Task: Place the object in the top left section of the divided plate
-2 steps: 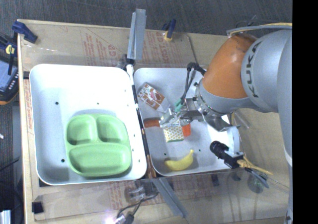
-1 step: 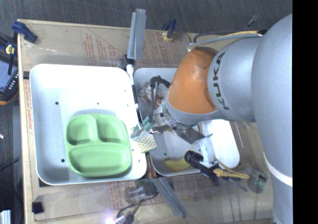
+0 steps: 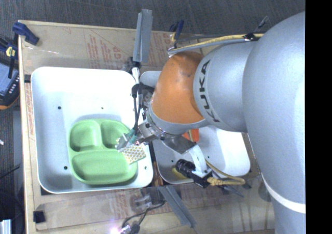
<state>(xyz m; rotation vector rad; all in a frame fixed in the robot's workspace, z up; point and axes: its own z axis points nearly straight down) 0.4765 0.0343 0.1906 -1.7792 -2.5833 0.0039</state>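
Observation:
A green divided plate (image 3: 98, 168) lies in the left white bin (image 3: 52, 103), with two small sections at the top and one long section below. My gripper (image 3: 129, 140) hangs over the plate's right rim, beside the top right section. A small pale, dotted object (image 3: 136, 154) sits just below the gripper tip, at the plate's right edge. I cannot see whether it is held or resting on the rim. The top left section (image 3: 85, 135) has nothing in it.
The arm's grey and orange body (image 3: 207, 93) covers most of the right bin (image 3: 231, 157). A small orange item (image 3: 193, 135) peeks out beneath the arm there. Clamps and brackets (image 3: 142, 33) stand along the wooden bench's far edge.

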